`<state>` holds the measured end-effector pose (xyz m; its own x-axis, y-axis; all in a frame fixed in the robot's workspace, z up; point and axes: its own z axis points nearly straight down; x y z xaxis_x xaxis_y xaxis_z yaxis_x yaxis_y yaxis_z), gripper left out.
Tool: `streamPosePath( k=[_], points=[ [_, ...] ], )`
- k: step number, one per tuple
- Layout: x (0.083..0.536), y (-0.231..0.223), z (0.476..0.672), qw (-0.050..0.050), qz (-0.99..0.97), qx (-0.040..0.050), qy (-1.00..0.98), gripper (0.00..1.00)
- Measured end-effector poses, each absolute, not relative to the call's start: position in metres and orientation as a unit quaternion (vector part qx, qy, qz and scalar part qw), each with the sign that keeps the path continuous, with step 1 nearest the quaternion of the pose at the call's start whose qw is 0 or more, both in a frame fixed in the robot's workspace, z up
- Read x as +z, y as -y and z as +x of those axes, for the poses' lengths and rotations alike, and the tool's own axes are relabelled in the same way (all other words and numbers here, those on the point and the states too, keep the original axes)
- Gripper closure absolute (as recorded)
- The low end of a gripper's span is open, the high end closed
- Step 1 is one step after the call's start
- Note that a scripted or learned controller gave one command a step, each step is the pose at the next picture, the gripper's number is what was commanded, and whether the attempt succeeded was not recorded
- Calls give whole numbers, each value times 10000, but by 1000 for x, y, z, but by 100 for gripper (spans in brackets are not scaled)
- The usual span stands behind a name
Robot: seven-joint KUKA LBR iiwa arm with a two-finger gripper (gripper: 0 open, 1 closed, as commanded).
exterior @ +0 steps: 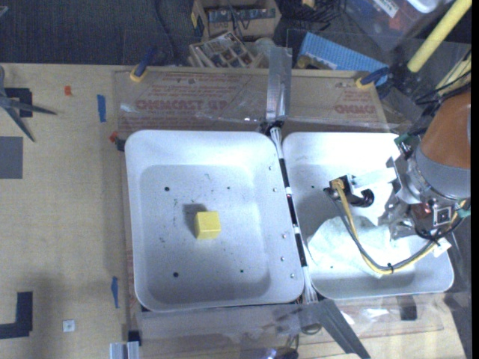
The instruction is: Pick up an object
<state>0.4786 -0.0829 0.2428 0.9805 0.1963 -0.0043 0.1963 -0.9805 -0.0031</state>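
Yellow cube (208,224) sits alone near the middle of the left bin (150,155), untouched and well apart from the gripper (398,221), a whole bin away. The gripper hangs over the right bin (329,152), toward its outer edge, with nothing visible in its grasp. Spread or closed? I cannot tell from here. My read: nothing is picked yet, so the reach across, descent, grasp and lift are all left.
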Motion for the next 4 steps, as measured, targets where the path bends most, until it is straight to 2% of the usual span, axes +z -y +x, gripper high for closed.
streamPosePath(
  k=[1, 2, 3, 4],
  points=[
    [243, 48, 479, 17, -9948, 23, 1016, 100],
    [301, 24, 514, -1, -9949, 1, 1005, 100],
    [275, 14, 567, -4, -9951, -1, 986, 100],
    [184, 8, 576, 14, -9645, 27, 2642, 100]
  ],
)
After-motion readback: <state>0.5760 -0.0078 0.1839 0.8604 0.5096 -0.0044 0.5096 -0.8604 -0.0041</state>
